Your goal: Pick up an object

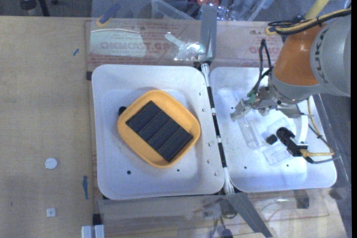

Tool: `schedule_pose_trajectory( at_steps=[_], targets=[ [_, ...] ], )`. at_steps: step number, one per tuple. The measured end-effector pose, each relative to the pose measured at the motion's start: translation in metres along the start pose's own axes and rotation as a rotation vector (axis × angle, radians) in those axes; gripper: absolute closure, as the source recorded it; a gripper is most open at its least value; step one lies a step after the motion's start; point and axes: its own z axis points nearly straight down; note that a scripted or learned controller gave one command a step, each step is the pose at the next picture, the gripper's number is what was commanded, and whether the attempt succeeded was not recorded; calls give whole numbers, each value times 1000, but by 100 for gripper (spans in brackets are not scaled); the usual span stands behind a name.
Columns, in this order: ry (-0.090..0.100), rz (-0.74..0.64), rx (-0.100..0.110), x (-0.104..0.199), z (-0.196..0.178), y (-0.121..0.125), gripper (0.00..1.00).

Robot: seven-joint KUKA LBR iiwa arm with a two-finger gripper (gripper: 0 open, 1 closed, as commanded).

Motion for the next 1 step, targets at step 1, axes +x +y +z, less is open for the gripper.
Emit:
schedule_pose_trajectory(
  at_steps=[1],
  targets=[
    [3, -66, 8, 2, 20, -54, 0]
  ],
)
